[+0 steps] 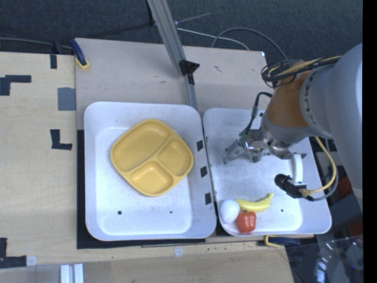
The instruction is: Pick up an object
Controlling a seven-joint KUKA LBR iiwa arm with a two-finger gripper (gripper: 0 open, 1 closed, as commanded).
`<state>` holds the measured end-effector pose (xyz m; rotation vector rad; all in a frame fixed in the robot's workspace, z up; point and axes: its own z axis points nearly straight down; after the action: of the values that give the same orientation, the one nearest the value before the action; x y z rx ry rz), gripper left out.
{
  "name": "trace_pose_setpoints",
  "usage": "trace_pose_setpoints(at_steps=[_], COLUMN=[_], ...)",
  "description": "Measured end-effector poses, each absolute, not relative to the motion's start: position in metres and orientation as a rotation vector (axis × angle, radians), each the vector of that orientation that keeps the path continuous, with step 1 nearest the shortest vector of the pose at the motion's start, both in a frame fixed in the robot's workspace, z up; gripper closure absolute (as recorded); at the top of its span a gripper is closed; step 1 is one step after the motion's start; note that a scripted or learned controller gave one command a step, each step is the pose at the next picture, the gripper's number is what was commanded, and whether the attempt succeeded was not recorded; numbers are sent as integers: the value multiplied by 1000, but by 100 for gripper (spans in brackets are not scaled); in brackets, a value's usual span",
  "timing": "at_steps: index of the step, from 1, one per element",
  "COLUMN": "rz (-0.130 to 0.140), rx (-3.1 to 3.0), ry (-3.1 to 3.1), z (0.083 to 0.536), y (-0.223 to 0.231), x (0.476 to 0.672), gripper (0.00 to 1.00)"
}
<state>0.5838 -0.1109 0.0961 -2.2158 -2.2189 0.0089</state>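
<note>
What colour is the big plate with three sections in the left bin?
Yellow. The three-section plastic plate shows plainly in the camera view, lying in the left white bin.

Light falls evenly and fairly brightly from above, leaving soft, short shadows. The two shallow white plastic bins [94, 158] read pale and slightly washed, with a faint bluish cast. The yellow divided plastic tray [152, 157] throws a thin shadow on its lower edge. The big grey arm housing [344, 93] at the right is soft and out of focus. The dark carpet floor [70, 7] above looks grainy, and overall detail is coarse.
</note>
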Motion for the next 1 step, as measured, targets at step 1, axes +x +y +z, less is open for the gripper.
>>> trace_pose_setpoints(at_steps=[1], rz=[3], rx=[-2215], ry=[-2224], z=[110], y=[-110], x=[585], gripper=[100])
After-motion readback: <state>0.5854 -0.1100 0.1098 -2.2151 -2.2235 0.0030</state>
